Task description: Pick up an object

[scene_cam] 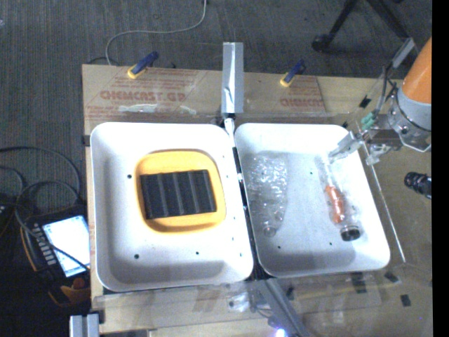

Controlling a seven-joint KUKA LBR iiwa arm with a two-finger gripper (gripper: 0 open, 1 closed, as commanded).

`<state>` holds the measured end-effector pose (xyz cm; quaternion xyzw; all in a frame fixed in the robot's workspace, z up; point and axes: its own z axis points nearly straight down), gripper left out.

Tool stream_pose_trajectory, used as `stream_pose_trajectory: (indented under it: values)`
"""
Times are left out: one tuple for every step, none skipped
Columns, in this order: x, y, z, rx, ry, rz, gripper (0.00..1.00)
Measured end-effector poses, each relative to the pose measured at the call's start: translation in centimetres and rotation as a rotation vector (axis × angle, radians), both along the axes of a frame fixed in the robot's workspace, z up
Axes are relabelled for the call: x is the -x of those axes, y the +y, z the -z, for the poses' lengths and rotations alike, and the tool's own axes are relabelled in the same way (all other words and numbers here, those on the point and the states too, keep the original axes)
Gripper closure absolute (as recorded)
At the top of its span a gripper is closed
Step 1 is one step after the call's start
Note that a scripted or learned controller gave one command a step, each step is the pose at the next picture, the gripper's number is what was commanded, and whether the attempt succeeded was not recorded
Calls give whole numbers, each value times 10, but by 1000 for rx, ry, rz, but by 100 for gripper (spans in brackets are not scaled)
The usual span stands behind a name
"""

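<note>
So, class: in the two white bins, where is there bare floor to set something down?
Left bin: a bare strip around the yellow tray, widest at its front. Right bin: bare between the clear crinkled bottle and the orange-labelled bottle, also its front. Crowded near the gripper.

Yellow tray (182, 192) with dark ribbed insert, flat in left bin, crumpled clear bottle (269, 188) in right bin, small orange-filled tube (337, 206) with dark cap near its right wall

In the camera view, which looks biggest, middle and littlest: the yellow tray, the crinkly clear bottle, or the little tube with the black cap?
1. Yellow tray, in the left bin: clearly biggest.
2. Clear bottle, in the right bin: middle.
3. Tube with the black cap, also in the right bin: smallest, though almost as long as the bottle.
</note>
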<state>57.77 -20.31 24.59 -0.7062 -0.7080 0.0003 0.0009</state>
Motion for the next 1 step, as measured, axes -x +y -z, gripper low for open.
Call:
stream_pose_trajectory:
  values:
    - [-24, -14, 139, -3, -6, -42, 0]
